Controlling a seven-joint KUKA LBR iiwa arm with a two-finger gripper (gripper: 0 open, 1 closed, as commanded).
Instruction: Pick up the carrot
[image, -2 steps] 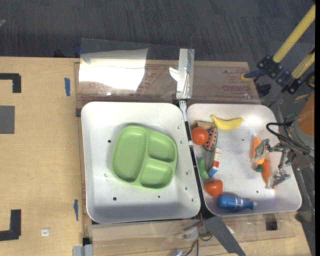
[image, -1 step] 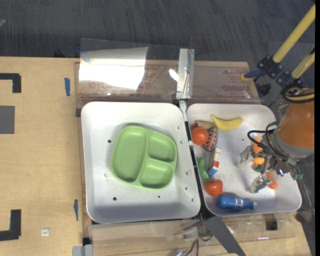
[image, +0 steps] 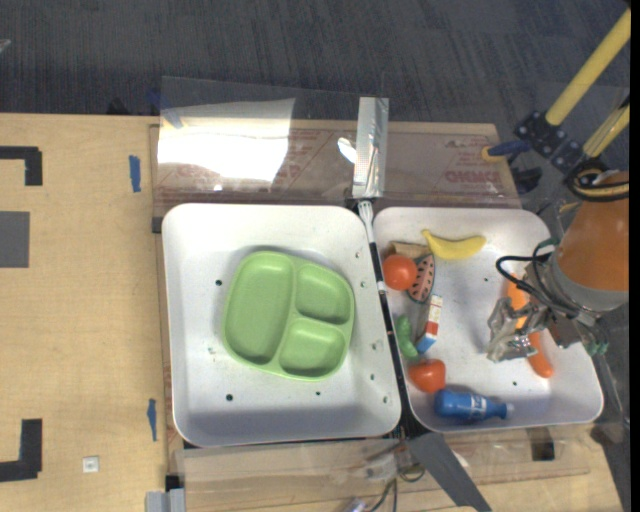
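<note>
The two-finger metal gripper (image: 512, 338) is being held low at the right of the frame, over the orange tapered carrot (image: 535, 352) in the shallow white right bin (image: 470, 385). Whether it is open or closed cannot be told, so a grasp is not being confirmed; the lift is judged as still outstanding.

Arm reaches in from right, hand (image: 512, 338) low over right bin (image: 575, 405). Carrot (image: 540, 362) just beside metal fingers (image: 500, 330), orange showing either side; grip unclear. Along bin's left side: banana (image: 455, 243), tomato (image: 400, 271), watermelon slice (image: 424, 279), second tomato (image: 427, 375), blue bottle (image: 470, 405) lying flat. Left bin (image: 190, 300) holds green divided plate (image: 288, 312).
</note>
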